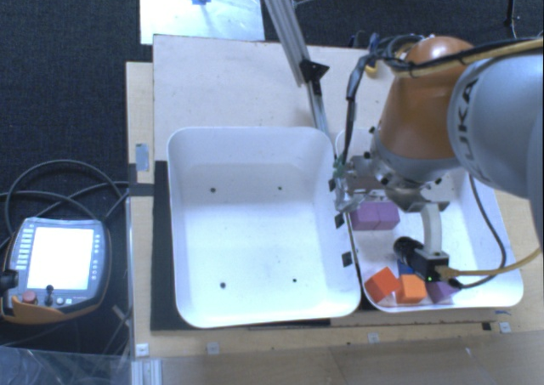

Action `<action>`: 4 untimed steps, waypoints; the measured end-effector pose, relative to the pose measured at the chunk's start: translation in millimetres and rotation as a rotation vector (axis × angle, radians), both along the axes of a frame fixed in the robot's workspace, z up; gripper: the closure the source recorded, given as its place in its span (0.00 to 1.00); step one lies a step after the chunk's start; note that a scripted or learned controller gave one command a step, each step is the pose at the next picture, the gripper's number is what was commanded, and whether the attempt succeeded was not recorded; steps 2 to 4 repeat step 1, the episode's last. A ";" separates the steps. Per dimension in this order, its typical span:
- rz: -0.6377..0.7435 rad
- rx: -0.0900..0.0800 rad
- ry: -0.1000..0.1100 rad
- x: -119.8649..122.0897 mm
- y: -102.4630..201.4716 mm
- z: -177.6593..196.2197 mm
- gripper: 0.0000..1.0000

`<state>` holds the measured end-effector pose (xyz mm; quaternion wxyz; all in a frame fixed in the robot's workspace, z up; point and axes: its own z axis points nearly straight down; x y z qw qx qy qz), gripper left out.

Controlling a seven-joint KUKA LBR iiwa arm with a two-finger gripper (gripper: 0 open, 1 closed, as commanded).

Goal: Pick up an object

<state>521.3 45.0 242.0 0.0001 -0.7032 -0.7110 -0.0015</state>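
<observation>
Two white bins sit side by side on the bench, and off to the far left a teach pendant lies on the carpet, out of play. The left bin offers bare white floor with a few dark specks. Now the shared edge: the end effector hangs low by the left wall of the right bin, just beside the purple block. Apart or together? I cannot tell, the wrist covers it. The risk, I'd say, is that it sits so tight to that wall it could catch the rim, or nudge the block aside rather than close on it. Nearer, a left orange block, a right orange block and a small purple piece are bunched together. A grab there could pinch two, or slip.
</observation>
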 end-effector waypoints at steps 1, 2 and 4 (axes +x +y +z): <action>0.001 0.000 0.001 -7.2 54.1 5.2 1.00; 0.001 0.000 0.001 -7.2 54.1 5.2 1.00; 0.001 0.000 0.001 -7.2 54.1 5.2 1.00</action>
